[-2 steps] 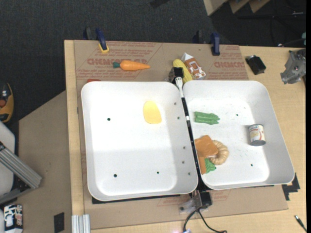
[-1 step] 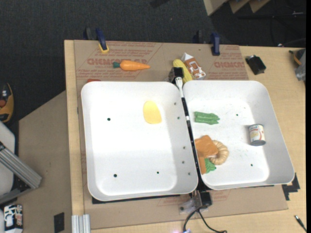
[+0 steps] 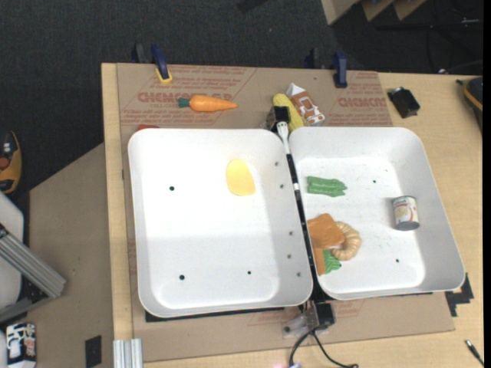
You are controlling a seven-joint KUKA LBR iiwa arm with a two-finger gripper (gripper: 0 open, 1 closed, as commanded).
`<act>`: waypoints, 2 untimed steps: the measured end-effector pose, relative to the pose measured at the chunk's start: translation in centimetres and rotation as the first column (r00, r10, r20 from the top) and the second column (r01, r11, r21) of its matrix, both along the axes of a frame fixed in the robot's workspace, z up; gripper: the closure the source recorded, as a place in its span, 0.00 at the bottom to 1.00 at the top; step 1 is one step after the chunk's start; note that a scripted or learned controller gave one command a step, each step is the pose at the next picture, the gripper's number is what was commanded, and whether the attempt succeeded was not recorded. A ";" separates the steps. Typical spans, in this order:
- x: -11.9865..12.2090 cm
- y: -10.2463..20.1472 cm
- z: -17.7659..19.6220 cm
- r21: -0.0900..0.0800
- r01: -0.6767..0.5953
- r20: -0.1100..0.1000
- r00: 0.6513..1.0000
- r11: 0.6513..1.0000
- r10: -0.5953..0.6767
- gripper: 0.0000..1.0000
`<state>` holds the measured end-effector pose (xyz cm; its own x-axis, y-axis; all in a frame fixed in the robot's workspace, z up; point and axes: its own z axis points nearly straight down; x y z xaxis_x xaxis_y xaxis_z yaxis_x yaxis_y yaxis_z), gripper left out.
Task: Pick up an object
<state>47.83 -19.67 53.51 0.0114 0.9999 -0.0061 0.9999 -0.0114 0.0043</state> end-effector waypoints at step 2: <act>2.8 -2.8 0.1 0.007 -0.008 -0.006 1.000 1.000 0.008 1.00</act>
